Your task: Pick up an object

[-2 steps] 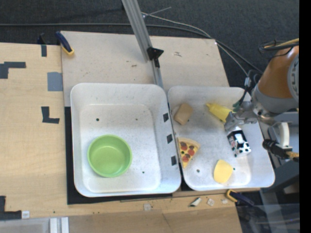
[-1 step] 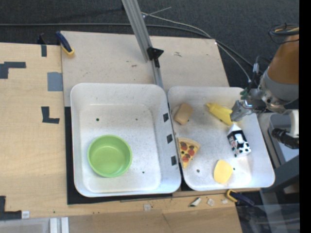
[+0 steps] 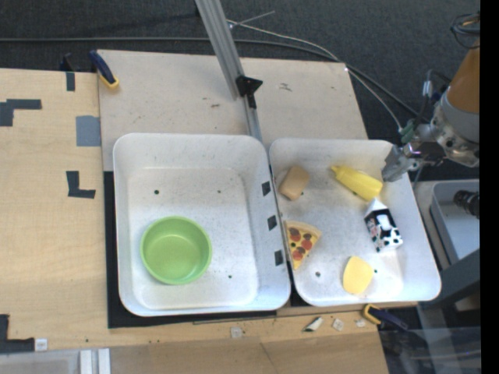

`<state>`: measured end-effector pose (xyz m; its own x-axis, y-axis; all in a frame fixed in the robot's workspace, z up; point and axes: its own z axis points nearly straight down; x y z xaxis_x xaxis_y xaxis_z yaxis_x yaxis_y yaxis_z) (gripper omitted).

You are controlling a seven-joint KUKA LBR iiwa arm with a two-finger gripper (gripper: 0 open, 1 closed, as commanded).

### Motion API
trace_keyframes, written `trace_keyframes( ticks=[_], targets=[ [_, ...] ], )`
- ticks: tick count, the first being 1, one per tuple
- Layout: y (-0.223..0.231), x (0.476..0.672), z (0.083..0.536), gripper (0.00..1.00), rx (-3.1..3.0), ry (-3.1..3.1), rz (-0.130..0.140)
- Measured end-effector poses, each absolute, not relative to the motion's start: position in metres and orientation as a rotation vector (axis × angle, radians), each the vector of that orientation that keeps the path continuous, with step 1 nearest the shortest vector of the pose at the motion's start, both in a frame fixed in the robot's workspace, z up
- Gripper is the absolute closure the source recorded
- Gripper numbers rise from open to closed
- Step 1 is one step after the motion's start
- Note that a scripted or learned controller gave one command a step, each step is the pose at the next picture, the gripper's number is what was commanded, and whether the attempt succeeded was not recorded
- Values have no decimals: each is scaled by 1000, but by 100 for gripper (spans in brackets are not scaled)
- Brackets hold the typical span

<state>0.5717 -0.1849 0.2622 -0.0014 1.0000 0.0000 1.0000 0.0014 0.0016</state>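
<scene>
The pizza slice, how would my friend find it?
Look in the right bin, the one with many toys. Along its left wall, below the tan bread roll, lies the pizza slice. It alone is a triangle with red dots.

Lighting: even, bright, overhead. Shadows: soft, short, under the green bowl (image 3: pixel 176 249). Glare: none. Focus: slightly soft throughout; coarse resolution.
</scene>
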Motion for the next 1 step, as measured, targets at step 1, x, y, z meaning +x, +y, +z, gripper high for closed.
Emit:
trace_keyframes(
  ticks=[1],
  targets=[
    [-140,566,263,100,2220,2227,-2]
  ],
)
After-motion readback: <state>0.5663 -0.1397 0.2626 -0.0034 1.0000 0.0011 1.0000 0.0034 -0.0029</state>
